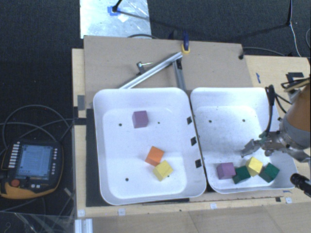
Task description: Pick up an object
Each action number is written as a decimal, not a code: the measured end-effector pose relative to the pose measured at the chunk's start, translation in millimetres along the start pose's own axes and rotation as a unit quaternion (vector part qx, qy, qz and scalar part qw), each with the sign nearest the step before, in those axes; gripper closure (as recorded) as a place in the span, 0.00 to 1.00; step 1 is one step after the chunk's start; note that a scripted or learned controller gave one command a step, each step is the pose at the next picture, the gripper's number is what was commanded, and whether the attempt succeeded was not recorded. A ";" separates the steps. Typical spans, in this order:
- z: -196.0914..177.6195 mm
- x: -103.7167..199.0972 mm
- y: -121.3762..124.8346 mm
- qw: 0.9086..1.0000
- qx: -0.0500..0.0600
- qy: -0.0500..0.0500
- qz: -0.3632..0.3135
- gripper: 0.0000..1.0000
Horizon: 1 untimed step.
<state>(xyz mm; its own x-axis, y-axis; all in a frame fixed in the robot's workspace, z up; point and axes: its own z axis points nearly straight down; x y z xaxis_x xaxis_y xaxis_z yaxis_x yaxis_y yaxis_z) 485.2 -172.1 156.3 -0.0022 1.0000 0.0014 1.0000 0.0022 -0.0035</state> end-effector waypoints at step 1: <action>58.8 4.5 7.0 1.000 0.000 0.000 0.000 0.00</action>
